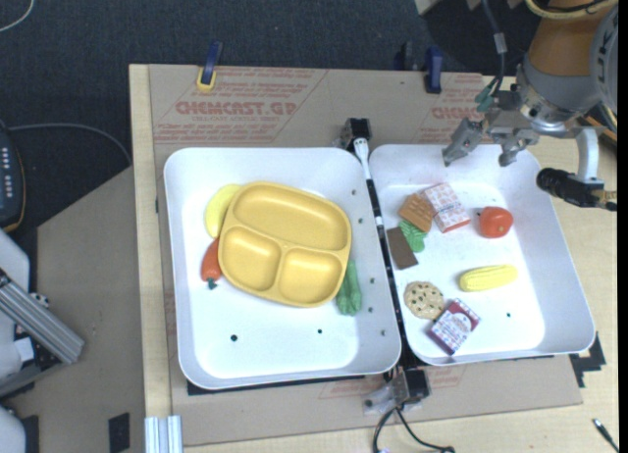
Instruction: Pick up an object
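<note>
Toys lie scattered across the right bin (564,275), the one the arm reaches over from the right. At its far edge hangs the pincer (486,150), its two fingers spread apart with nothing between them, one fingertip toward the left and the other toward the right, both above the bin's far rim. Nearer than the pincer, in the far half of that bin, a red-and-white packet (447,208) lies touching a brown waffle-like piece (417,213), and a red tomato (496,222) sits just to their right, apart from them. A green leafy piece (413,237) and a dark brown bar (400,247) lie close to the bin's left wall. Toward the near side sit a yellow corn cob (488,277), a chocolate-chip cookie (423,298) and a small red-and-white box (452,326), the cookie and the box just beside each other.

The left bin (196,333) holds a yellow divided tray (285,243), tilted a little, covering most of the bin's middle. A yellow banana-like shape (220,208) pokes out at the tray's far left, an orange-red carrot or pepper (211,263) at its left, and a green leafy item (349,290) at its near right corner. Both bins rest on a brown cardboard sheet (294,98) on the counter, clamped at the far edge by a yellow clip (207,74) and a blue clip (433,69).
</note>
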Controlling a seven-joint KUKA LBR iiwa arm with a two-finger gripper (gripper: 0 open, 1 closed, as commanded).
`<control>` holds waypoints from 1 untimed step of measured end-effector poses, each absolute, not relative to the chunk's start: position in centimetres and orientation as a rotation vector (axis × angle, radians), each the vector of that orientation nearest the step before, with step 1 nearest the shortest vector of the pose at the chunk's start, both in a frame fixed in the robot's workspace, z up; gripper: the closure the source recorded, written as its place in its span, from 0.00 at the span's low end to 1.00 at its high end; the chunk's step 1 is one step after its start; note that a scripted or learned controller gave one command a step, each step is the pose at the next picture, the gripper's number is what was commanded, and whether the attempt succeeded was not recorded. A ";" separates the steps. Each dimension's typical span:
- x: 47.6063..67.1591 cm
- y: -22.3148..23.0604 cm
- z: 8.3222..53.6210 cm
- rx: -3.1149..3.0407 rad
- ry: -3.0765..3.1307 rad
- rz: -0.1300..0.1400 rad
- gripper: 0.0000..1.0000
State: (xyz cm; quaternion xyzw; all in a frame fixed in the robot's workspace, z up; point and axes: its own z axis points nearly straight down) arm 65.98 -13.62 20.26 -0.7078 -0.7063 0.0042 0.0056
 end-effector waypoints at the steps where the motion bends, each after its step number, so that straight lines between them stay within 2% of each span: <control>1: 66.3 -13.6 21.1 -2.221 -2.222 0.000 0.00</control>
